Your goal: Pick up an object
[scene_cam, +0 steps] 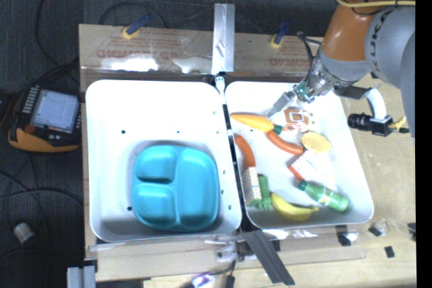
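The right bin (351,145) holds several toy items. A yellow-orange piece (251,122) lies at its upper left, with a red chili (283,143) and an orange-red sausage (246,153) below it. A yellow disc (315,141), a white packet (312,165), a green bottle (325,196), a banana (291,208) and a green-and-tan piece (255,187) fill the lower part. My gripper (279,106) reaches down from the upper right, low over the bin's back, just right of the yellow-orange piece and beside a small orange-patterned card (298,119). Nothing visibly hangs from it.
The left bin (108,118) bears a blue divided plate (177,187) in its lower middle. A metal divider post (223,37) stands behind the seam between the bins. A small device with a screen (50,111) lies off the bench at the left.
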Robot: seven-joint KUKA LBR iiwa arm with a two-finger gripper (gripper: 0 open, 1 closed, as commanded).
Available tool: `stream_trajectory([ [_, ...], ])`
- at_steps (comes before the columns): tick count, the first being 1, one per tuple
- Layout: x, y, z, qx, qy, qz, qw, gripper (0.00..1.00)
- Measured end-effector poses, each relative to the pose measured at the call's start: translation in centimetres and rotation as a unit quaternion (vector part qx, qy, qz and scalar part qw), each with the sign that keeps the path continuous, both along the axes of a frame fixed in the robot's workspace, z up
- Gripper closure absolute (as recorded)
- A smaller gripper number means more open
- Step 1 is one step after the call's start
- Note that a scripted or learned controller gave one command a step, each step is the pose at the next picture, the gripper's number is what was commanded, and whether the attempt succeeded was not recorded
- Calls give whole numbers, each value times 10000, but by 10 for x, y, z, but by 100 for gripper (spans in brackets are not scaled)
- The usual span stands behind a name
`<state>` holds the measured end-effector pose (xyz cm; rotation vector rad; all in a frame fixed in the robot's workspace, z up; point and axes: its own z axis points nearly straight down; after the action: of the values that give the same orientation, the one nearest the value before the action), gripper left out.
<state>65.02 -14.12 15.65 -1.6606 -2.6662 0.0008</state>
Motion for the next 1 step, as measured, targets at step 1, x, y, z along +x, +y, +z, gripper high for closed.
stream_trajectory([
  [1, -6, 10, -38, -77, -201, 837, 9963, 0],
])
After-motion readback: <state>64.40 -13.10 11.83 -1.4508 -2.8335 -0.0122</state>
